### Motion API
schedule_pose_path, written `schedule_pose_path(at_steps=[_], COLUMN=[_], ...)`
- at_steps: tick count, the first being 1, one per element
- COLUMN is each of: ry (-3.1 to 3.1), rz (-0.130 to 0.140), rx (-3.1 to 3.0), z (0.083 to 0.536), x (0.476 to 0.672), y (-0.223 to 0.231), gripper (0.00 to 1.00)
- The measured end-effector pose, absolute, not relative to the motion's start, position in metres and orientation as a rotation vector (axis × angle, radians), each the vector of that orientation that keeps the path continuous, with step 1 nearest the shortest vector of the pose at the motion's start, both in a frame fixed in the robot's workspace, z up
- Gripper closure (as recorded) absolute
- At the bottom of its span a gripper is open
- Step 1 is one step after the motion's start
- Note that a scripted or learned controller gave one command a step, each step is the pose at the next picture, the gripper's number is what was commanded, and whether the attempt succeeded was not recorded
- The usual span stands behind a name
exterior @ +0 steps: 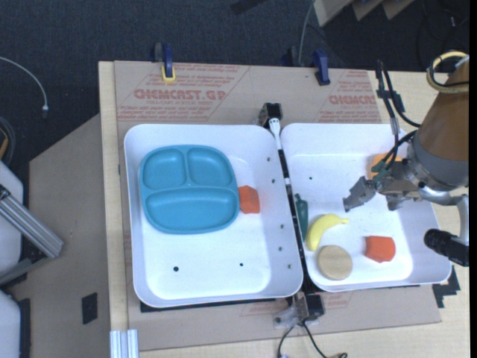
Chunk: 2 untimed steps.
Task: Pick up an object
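My gripper (375, 198) hangs over the middle of the right bin (328, 144), open, with nothing between its fingers. Below and to its left lies a yellow banana (322, 227). A tan round disc (335, 262) sits just in front of the banana. A red-orange lump (380, 249) rests near the bin's front right, below the gripper. A thin green item (301, 213) lies along the bin's left wall. A small orange piece (381, 159) peeks out behind the wrist, partly hidden.
The left bin (209, 271) holds a blue divided plate (189, 189) with an orange block (249, 200) at its right side. A black ridge (283, 177) runs between the two bins. The arm's orange band (451, 121) rises at the right.
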State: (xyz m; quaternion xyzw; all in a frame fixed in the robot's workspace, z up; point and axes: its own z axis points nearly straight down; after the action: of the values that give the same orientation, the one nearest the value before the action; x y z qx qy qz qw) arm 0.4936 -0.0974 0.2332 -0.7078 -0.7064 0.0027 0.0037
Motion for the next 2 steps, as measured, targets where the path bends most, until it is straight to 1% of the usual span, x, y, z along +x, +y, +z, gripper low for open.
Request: schedule_pose_path(at_steps=[1,2], ry=[-2.222,-2.217], rz=[-0.001,0.005], rx=[-2.221,-2.217], z=[0.237,0.191], x=[0.496,0.502], y=[-0.097,-0.096], gripper=[0.0,0.0])
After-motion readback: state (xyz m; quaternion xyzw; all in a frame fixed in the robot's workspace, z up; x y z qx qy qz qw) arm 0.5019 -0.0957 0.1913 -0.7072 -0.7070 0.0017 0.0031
